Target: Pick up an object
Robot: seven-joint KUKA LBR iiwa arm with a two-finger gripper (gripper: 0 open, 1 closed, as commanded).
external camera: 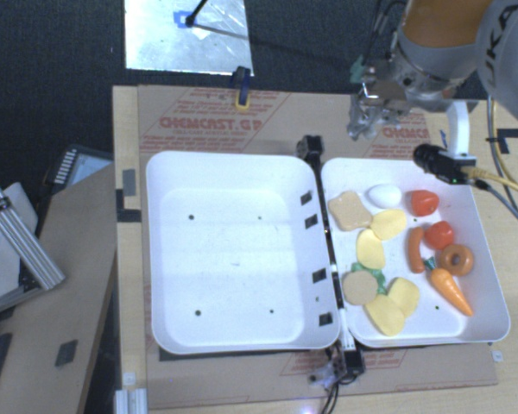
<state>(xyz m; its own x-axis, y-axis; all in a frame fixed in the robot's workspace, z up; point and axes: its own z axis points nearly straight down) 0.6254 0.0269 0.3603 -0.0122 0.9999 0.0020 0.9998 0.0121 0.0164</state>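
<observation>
The right bin [492,313] holds several toy foods: a bread slice [350,210], a white egg [384,196], two red tomatoes [425,202] [439,233], a sausage [415,250], a brown donut [457,259], a carrot [450,290], several yellow slices [388,224] and a tan round cookie [359,287]. My gripper [365,126] hangs above the bench just behind that bin's back left corner, well above the items. It is open, with nothing between its fingers.
The left bin [160,257] lies beside the right one, joined by a black hinge strip [319,231]. A silver sheet [186,24] lies at the back left. A black cable connector [440,162] overhangs the right bin's back rim.
</observation>
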